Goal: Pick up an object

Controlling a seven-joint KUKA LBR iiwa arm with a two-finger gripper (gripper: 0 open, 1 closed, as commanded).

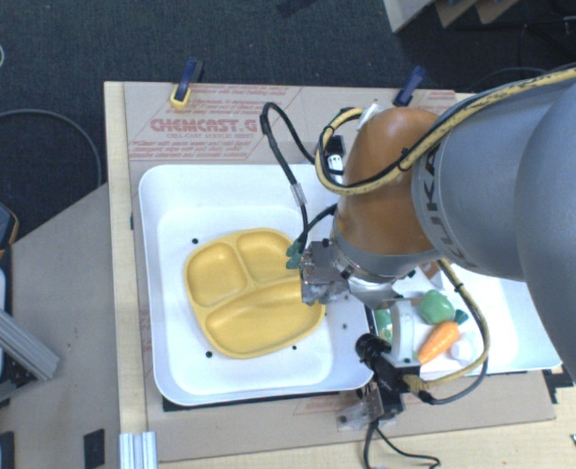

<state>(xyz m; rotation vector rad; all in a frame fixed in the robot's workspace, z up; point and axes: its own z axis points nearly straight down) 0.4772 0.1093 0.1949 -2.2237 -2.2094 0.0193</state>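
Note:
A yellow divided plate point(244, 291) lies in the left white bin point(171, 213), towards its right side. My gripper point(310, 279) is down at the plate's right rim, under the orange wrist band point(386, 189). The arm's bulk hides how the fingers meet the rim. In the right bin lie a toy carrot point(438, 341) and a green toy vegetable point(432, 308), just right of the wrist.
The grey arm point(522, 174) covers most of the right bin point(522, 350). Black cables loop over the left bin's far right corner and hang by the bench's front edge. A cardboard sheet point(210, 120) lies behind the bins, held by clamps.

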